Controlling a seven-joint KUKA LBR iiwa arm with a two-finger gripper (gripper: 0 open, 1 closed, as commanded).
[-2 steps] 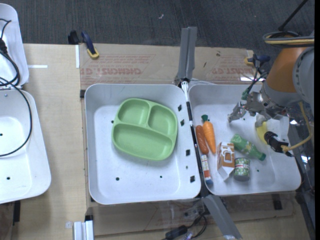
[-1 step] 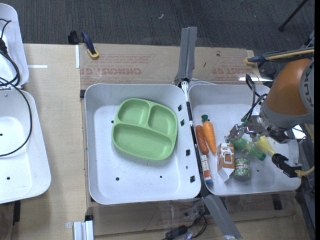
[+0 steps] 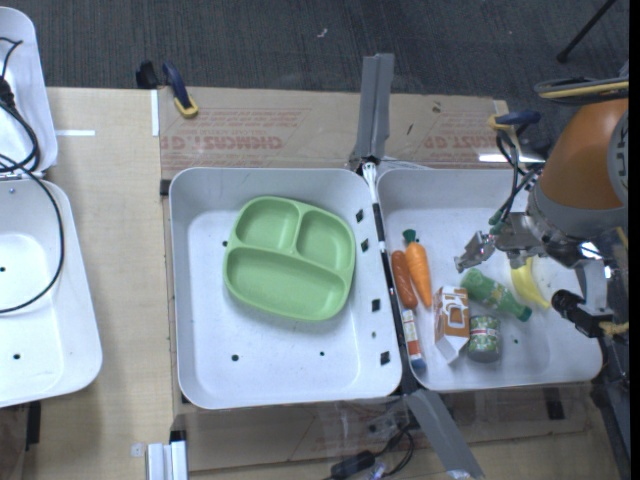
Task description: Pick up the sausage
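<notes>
Reaching in from the right of the camera view, the grey arm with its orange band hangs over the right bin, its gripper low above the toys, though whether the fingers are apart or together cannot be told. The sausage lies at the bin's left side, just beside the carrot and apart from the gripper, with a small carton, a green bottle, a banana and a can nearby. A green divided plate sits in the left bin.
</notes>
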